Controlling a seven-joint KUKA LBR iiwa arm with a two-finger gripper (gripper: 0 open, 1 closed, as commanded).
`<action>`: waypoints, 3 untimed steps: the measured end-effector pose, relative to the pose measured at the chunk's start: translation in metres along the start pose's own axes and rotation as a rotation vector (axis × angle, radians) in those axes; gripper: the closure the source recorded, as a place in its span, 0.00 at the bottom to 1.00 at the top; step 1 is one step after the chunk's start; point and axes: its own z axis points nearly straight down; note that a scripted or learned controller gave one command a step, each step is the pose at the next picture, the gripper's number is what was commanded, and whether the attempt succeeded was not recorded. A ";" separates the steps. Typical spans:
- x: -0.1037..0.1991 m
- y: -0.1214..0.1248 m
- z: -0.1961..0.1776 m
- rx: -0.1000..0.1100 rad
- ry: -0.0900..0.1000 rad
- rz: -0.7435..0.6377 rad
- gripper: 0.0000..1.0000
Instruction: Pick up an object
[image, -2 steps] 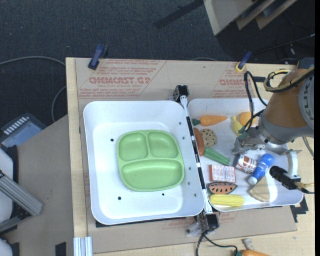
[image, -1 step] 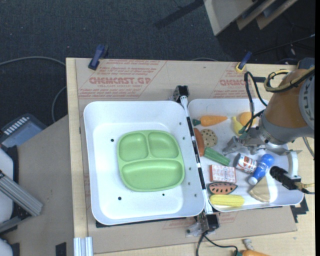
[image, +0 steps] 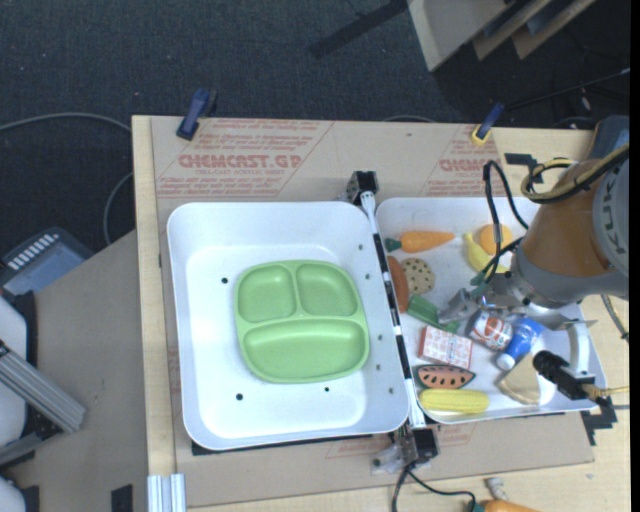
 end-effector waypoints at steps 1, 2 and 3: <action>0.001 0.001 -0.010 -0.003 0.001 0.000 1.00; 0.001 0.001 -0.010 -0.002 0.001 0.000 0.00; 0.036 -0.010 -0.001 -0.004 -0.001 0.000 0.00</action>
